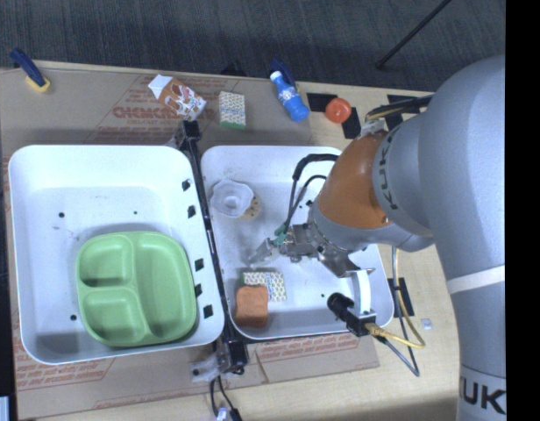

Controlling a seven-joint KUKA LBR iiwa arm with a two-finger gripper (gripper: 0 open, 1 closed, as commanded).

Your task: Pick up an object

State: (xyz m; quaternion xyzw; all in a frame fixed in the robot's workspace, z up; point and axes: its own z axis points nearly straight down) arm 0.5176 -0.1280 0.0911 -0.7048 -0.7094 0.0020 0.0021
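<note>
Far to the left of the jaws, in the left bin, lies a green divided plate, flat and well clear of the work. It plays no part in this step.

The gripper hangs low in the right bin, its fingers pointing toward the bin's left wall. Whether the jaws stand apart or together I cannot tell; the tips blur into the white floor and nothing is visibly between them.

Three candidates sit near the jaws. Up and to the left of them is a clear plastic cup with a small tan piece just beside it. Below the jaws, close by, lies a small patterned packet, flat on the floor. Touching its lower left edge is an orange-brown block, pressed near the bin's front wall.

Judging from the pose, the arm is in the approach, not yet in a grasp. The block looks the best target: solid, thick enough to give the fingers two opposing sides. To do this well, the jaws should be centred over it with room on both sides, coming straight down rather than at a slant, so a finger does not land on the packet or jam against the wall. The packet is thin and would likely slip away. The cup is light and may tip or crush.

Beyond the bins, on the bench, lie a blue bottle and an orange cap.
</note>
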